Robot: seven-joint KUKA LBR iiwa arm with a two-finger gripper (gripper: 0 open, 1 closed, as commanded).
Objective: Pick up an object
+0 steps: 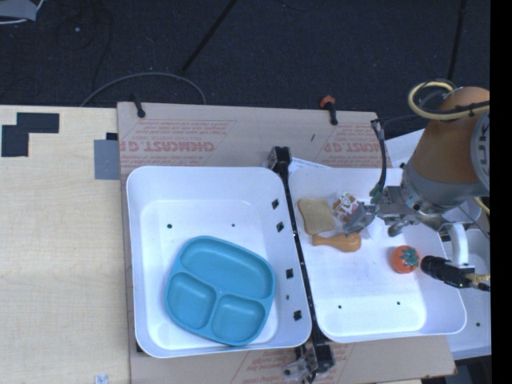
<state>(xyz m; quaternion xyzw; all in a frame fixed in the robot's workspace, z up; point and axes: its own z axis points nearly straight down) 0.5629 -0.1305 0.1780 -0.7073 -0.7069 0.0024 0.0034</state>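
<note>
Over the right bin, the gripper is held low by the tan toy. Finger state cannot be told. A grab comes next.

A: Bench, pale wood surface at left. What lies directly on it?

B: A cardboard sheet with reversed red print. On that sit two shallow white bins side by side: left bin, right bin, touching along a black divider.

A: Anything else?

B: Dark and grey square patches near the sheet's left edge.
</note>
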